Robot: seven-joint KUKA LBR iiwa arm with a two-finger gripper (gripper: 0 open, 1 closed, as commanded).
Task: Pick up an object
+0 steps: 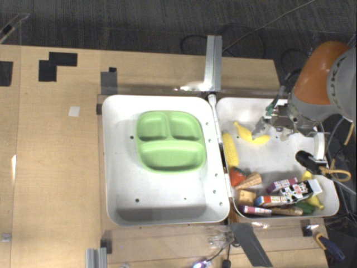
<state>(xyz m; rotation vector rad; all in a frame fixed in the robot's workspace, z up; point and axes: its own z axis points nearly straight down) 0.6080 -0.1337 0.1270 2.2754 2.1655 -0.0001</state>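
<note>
Yellow and curved, a toy banana (250,134) lies on the white floor of the right bin (279,166), in its upper middle part. Just above its right end hangs the tool (271,126), its dark fingers pointing down to the lower left; whether they are open or closed, or touching the banana, I cannot tell. Left of the banana a corn cob (230,149) lies along the bin's left wall. More toys are heaped at the lower edge. A green divided plate (169,140) sits in the left bin (120,166)
</note>
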